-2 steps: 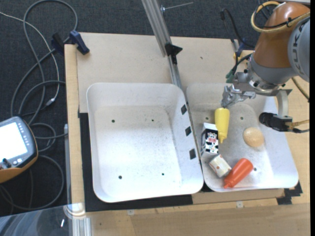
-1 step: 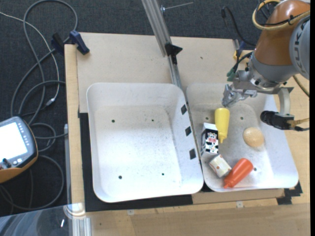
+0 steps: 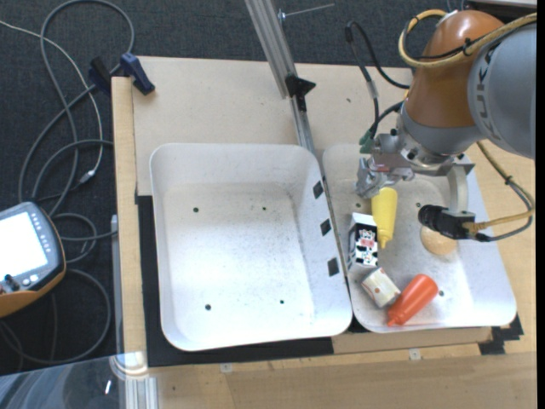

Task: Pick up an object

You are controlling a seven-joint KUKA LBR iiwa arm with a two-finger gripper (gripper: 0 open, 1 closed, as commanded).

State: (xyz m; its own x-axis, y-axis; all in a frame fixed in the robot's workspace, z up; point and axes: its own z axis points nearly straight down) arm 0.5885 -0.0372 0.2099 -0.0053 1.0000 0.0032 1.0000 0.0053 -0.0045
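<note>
The right bin (image 3: 485, 288) holds several small objects. A yellow bottle-shaped item (image 3: 385, 214) lies near the bin's middle, pointing toward the back. My gripper (image 3: 373, 180) hangs right over the yellow item's far end, touching or almost touching it. A black-and-white carton (image 3: 364, 242) lies just left of the yellow item. In front of it are a small white and tan cylinder (image 3: 380, 287) and an orange cone-shaped piece (image 3: 413, 300). A tan rounded object (image 3: 438, 243) rests to the right, partly under a black part of the arm.
The left bin (image 3: 170, 228) stands beside the right one, their rims meeting near the carton. A metal rail (image 3: 281, 58) slants down from the back to the gap between the bins. Cables and a handheld pendant (image 3: 25, 258) lie off the bench at left.
</note>
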